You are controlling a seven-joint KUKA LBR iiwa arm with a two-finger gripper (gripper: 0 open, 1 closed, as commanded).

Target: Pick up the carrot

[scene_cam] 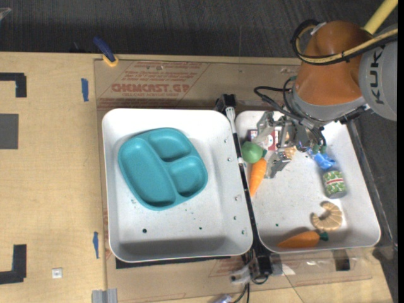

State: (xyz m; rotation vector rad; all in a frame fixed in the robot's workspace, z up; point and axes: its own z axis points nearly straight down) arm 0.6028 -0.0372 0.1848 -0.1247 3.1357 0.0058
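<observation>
camera view looked down on a brown bench (50, 188) bearing two shallow white bins side by side. the left bin (126, 232) held a teal divided plate (163, 166), lying flat toward its upper half. the right bin (360, 219) held the smaller things. a carrot (256, 175) lay against that bin's left wall, its narrow tip pointing down and its top just under a green round piece (252, 151). a second carrot (300, 239) lay flat near the front edge, with its green end to the right. just above it sat a croissant (327, 215). a small bottle with a blue cap (331, 176) lay along the right side, cap end up.

the arm (331, 62) reached in from the upper right, its orange band over the top of the right bin. the jaws (285, 149) hung low over the bin's upper left part, just right of the first carrot and near the green piece. whether the jaws were spread or pressed together could not be told, as cables and metal parts cluttered that spot. no carrot was seen between them; both carrots lay on the bin floor.
</observation>
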